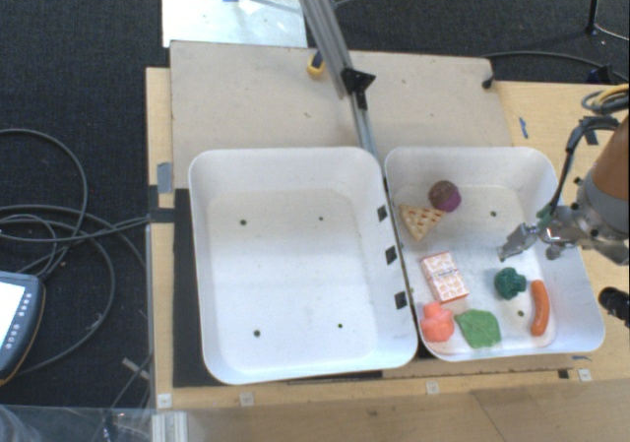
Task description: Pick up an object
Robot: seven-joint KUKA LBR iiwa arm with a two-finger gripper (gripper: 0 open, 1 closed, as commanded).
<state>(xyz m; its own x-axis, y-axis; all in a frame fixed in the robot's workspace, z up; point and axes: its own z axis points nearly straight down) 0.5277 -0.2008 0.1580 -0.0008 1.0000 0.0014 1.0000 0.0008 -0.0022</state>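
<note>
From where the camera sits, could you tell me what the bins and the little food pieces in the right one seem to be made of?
The right bin and left bin look like thin moulded plastic, matte white, with rounded rims. The sausage, broccoli and purple fruit look like toy plastic or rubber, in flat saturated colours. The small box may be printed card or plastic; I cannot tell which.

Nothing readable from here, honestly. The little pink box [444, 277] in the right bin [566, 332] has print on it, but it's too blurry.
</note>
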